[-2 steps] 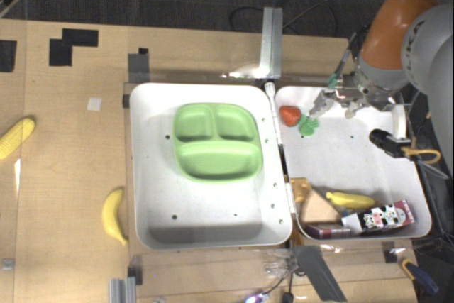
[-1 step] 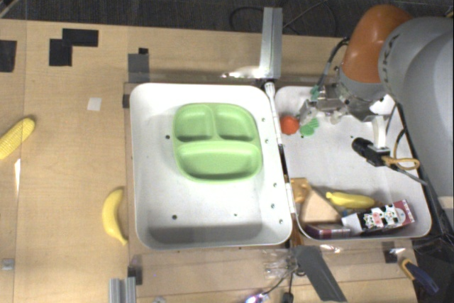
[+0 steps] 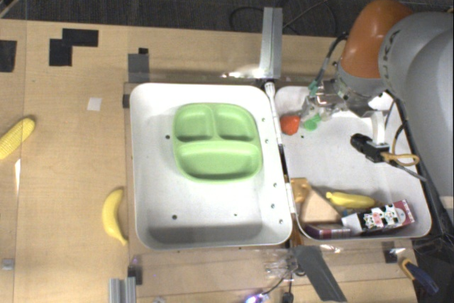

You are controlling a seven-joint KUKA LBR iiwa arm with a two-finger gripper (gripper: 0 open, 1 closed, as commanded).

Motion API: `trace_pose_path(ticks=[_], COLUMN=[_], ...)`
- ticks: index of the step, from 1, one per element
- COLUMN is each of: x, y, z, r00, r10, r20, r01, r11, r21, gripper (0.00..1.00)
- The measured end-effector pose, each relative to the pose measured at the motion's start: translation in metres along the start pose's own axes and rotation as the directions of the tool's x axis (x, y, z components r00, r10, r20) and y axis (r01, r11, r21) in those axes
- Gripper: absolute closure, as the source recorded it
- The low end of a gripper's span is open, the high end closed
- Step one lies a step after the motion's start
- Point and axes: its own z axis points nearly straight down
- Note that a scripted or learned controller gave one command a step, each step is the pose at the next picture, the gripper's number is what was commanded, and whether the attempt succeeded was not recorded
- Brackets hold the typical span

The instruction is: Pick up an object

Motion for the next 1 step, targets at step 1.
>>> trace_pose_path(ticks=[1], x=[0.0598], y=[-0.0191], z=[-0.0835], r00=[0.991], r10=[0.136], r20=[-0.004], r01=[-0.136], r11=[0.991], r21=[0.016], gripper=[1.00])
